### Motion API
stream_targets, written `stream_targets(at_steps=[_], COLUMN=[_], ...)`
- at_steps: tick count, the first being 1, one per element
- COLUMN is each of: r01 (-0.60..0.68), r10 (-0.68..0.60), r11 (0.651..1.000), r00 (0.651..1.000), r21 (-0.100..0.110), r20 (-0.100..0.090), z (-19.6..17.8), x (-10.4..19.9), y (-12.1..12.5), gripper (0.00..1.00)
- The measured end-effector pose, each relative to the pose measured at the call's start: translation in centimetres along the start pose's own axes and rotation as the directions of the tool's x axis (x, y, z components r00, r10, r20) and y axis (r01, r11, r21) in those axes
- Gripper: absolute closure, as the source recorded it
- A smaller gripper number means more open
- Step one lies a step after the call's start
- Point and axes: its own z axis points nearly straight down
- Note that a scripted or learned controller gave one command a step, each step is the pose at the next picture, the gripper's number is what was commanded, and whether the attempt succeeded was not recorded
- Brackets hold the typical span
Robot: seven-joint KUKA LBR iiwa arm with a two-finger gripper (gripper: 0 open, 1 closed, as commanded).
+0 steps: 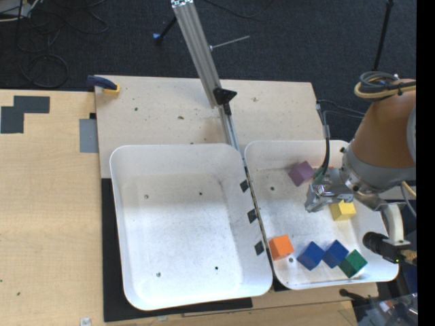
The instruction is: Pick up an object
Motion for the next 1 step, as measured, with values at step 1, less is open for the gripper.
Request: stream_targets(at_steps=[1], r01=[-0.001], r10=[0.001], r11=[1.000], r00=[1.000], r21=[0.002], r20=[0.000], z=[0.84], x=[5.73], y=[0.58], gripper=[1.00])
